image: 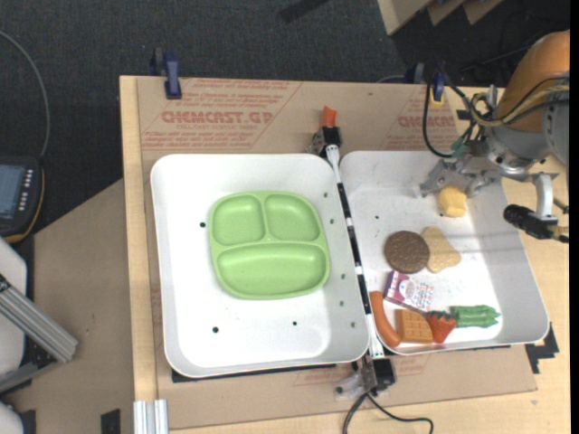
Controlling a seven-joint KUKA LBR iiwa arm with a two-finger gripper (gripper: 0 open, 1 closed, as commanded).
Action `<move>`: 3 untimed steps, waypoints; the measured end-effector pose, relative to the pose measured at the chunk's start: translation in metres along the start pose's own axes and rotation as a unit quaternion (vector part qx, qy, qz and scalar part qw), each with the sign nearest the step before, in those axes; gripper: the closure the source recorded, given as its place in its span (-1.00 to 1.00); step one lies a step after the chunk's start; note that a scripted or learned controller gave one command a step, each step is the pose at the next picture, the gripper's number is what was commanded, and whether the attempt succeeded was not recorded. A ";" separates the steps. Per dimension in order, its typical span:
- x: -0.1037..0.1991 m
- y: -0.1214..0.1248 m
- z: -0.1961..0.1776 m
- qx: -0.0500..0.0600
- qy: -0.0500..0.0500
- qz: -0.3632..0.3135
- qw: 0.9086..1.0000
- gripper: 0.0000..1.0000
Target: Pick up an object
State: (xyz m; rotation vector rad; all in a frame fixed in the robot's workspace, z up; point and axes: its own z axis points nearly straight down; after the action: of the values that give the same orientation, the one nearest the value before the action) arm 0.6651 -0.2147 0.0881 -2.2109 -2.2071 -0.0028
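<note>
My gripper (pixel 455 184) hangs over the far part of the right bin (pixel 516 269), its two fingers spread apart. A small yellow chunk (pixel 453 203) lies on the bin floor just below and between the fingertips, and nothing is lifted. Nearer the front lie a round brown cookie (pixel 407 251), a tan biscuit (pixel 441 251), a purple packet (pixel 409 290), an orange sausage (pixel 384 319), a waffle-like cracker (pixel 415 325) and a carrot with a green top (pixel 463 317).
The left bin (pixel 181 269) holds a green divided plate (pixel 269 244). A black rail with clamps (pixel 348 233) runs between the bins. Cables and the arm's grey wrist (pixel 525 143) crowd the far right corner.
</note>
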 end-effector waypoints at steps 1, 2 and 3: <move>-0.001 0.002 -0.016 -0.006 -0.007 -0.002 1.000 1.00; 0.000 0.002 -0.015 -0.006 -0.006 -0.003 1.000 -1.00; -0.009 -0.040 -0.084 -0.006 -0.007 0.000 1.000 -1.00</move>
State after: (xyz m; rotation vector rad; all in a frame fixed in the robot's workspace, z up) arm 0.6262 -0.2245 0.1721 -2.2240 -2.2206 -0.0002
